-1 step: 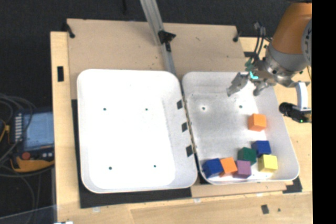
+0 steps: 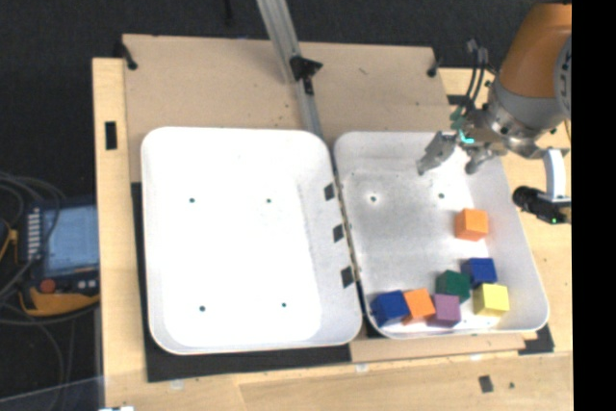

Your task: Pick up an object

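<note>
Orange block apart, gripper spread above

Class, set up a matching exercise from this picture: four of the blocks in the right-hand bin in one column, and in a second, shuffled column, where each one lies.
Things
1. lone orange block
2. yellow block
3. purple block
4. blue block at the row's end

Places
A. nearest the divide between the two bins
B. apart from the cluster, closest to the gripper
C. at the cluster's right, near the bin's right wall
D. between the second orange block and the yellow one

Pairs: 1-B, 2-C, 3-D, 4-A
</note>
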{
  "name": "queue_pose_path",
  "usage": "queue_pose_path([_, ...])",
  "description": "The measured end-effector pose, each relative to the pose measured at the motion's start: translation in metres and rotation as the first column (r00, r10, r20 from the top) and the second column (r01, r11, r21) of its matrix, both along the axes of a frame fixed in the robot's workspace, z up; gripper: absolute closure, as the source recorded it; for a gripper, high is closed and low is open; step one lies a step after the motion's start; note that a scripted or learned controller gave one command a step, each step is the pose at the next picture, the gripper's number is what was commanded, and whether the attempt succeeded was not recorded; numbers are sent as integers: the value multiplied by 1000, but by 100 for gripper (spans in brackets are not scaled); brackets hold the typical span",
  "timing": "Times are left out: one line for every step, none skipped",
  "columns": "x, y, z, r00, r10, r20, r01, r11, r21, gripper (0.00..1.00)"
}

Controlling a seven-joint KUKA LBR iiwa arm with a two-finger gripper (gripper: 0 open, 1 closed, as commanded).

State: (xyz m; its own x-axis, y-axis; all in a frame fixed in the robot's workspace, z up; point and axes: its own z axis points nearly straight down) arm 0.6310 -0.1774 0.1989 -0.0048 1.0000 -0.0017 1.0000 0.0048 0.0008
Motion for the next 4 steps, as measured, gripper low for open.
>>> queue_pose_path([0, -12, -50, 1000, -5, -3, 5, 1000, -2, 0])
queue_pose_path([-1, -14, -102, 1000, -6, -3, 6, 1000, -1, 0])
queue_pose_path([0, -17, -87, 1000, -9, 3, 9, 1000, -6, 100])
queue_pose_path([-1, -19, -42, 1000, -7, 5, 7, 1000, 0, 100])
